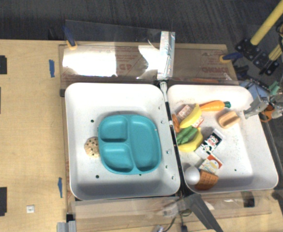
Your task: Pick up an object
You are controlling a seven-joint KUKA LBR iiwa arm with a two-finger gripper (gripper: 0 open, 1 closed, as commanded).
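In the right bin (262,170) toys crowd together, so the gripper (264,108) at its rim, whose state I cannot tell, risks a glancing miss.

Two shallow white bins sit side by side on the bench. The left white bin (78,129) holds a teal plastic plate with three parts (129,142) and a round speckled cookie (91,146) touching its left edge. The right white bin (257,158) holds a toy orange carrot (213,106), yellow toy bananas (189,117), a small black-and-white carton (211,143) and a silver ball (192,175).
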